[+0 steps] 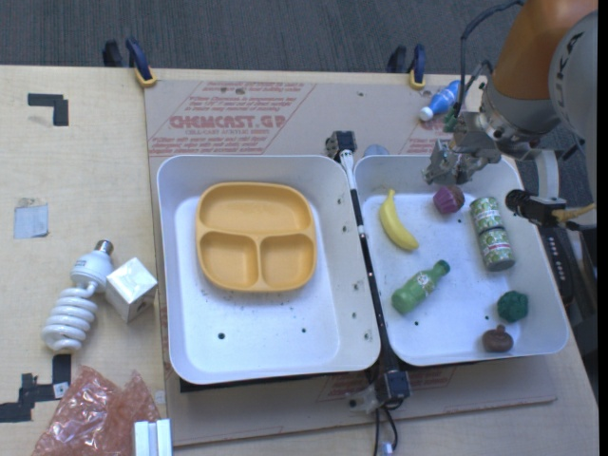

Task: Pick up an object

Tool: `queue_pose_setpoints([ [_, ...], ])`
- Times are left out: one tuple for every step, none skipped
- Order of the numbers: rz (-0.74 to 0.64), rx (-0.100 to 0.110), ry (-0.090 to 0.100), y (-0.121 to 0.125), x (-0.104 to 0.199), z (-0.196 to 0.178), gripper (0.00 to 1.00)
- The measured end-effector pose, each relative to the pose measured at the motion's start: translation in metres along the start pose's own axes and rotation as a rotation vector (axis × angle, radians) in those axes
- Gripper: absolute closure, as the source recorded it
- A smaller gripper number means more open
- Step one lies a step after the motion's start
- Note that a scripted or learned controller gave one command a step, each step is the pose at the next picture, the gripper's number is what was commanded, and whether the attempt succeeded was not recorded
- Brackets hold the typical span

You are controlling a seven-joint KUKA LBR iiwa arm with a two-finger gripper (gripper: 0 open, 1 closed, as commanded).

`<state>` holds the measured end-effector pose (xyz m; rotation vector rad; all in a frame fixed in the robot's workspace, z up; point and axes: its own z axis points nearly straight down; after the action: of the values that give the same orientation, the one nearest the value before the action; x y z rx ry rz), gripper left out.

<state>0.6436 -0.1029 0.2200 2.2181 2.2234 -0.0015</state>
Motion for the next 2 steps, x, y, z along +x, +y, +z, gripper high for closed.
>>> queue_pose_setpoints([
  [0.000, 0.001, 0.000, 0.015, 0.114, 0.021, 1.00],
  [0.002, 0.000, 0.000, 0.016, 0.054, -0.048, 1.00],
])
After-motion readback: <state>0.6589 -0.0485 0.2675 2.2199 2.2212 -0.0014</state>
